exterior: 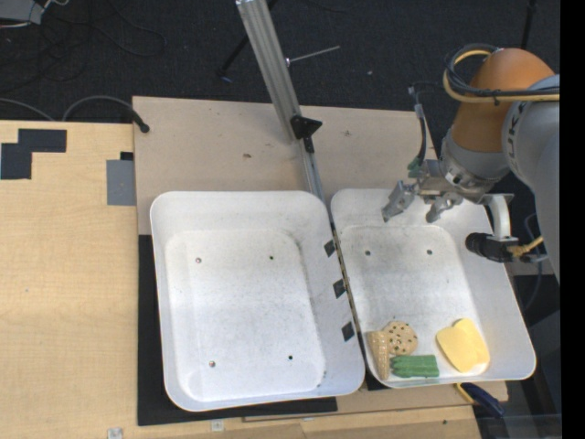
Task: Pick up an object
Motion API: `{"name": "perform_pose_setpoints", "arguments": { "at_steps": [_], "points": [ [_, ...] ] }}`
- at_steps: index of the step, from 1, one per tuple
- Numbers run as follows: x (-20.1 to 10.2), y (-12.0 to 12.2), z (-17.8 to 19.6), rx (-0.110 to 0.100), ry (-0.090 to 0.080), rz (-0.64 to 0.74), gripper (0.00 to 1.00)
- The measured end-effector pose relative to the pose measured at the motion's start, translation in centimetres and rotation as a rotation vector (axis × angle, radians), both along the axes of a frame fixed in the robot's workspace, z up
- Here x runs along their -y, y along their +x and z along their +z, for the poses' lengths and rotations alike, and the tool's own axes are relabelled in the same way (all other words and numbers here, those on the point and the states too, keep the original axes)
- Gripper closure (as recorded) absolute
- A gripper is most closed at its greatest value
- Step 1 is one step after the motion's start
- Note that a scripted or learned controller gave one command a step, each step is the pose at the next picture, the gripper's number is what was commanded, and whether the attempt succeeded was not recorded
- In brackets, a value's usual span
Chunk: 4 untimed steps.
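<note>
No object has yet been picked up. The gripper [420,204] is seen above the far edge of the right bin [512,337], its two fingers spread apart with nothing between them. It is judged that the pick has not begun: the approach, descent, closing and lift are all left to be done.

The candidate objects are gathered at the near end of the right bin, well apart from the gripper. Four are counted there:
- one round cookie [398,337], speckled with dark chips, lying flat;
- one green block [414,366], oblong, just near of the cookie and seemingly touching it;
- one yellow block [462,345], rounded, to the right of the cookie and the green block, near them but apart;
- one pale tan piece [377,352], narrow, against the bin's left wall beside the cookie; its kind cannot be told.

Two white bins are counted, side by side. In the left bin [174,236] only a few small dark marks on the floor are observed. One arm [512,122] with one two-finger gripper is noted, entering from the right. One slanted aluminium rail [271,62] is recorded beyond the bins on the far side.

Any of the four objects would serve; the yellow block stands freest of its neighbours.
</note>
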<state>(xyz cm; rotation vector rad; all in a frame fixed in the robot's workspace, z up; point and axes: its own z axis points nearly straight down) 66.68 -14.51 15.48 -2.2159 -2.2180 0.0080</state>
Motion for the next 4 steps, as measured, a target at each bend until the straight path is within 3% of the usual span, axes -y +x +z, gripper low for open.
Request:
{"name": "perform_pose_setpoints", "arguments": {
  "at_steps": [2, 3, 4],
  "points": [
    [-0.2, -0.1, -6.5, 0.001, 0.0, 0.003, 0.0],
    [-0.2, -0.1, -5.4, 0.003, 0.0, 0.004, 1.0],
    [-0.6, 0.0, -1.0, 0.011, -0.001, 0.0, 1.0]
  ]
}}
